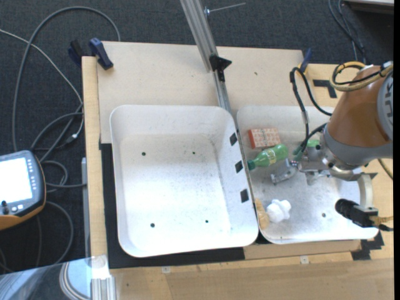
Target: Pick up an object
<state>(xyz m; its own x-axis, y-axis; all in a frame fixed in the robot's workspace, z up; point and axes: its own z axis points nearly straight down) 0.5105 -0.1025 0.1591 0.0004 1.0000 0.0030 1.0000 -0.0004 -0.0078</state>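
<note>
the step in hand looks like settling on one target in the right bin (350,233) and coming down square over it. near the bin's front edge lies a small white object (279,210), alone and well apart from the rest, probably the easiest pick. further back, near the bin's left wall, a green bottle (268,157) lies on its side just beside a patterned block (263,136); going for either risks nudging the other. the gripper (282,175) hangs low just right of the bottle; how wide it stands i cannot tell, and nothing shows held in it.
</note>
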